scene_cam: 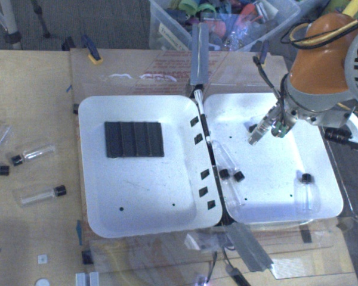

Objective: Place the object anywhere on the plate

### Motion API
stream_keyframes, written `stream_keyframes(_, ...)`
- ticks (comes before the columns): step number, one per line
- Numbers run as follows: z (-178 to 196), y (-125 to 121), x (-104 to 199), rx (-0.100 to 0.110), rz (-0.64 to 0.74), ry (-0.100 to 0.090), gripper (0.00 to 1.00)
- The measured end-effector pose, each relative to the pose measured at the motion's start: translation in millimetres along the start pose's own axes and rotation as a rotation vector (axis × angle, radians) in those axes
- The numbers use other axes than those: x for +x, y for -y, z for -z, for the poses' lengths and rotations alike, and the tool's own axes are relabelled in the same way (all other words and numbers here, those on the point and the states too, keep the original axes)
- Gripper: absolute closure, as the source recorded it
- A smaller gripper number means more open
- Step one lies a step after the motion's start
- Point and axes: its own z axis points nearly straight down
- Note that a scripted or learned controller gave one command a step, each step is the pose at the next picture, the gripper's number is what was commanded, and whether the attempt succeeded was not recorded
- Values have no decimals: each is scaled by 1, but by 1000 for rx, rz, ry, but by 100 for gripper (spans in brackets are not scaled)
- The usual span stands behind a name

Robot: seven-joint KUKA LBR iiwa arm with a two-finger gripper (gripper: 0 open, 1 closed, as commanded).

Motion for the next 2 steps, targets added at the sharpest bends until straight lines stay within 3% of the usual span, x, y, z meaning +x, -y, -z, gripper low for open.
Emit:
stream_keyframes(1,88,-62,31,1,-491,1,100)
stream_keyframes(2,23,-90,117,4,-480,-3,100)
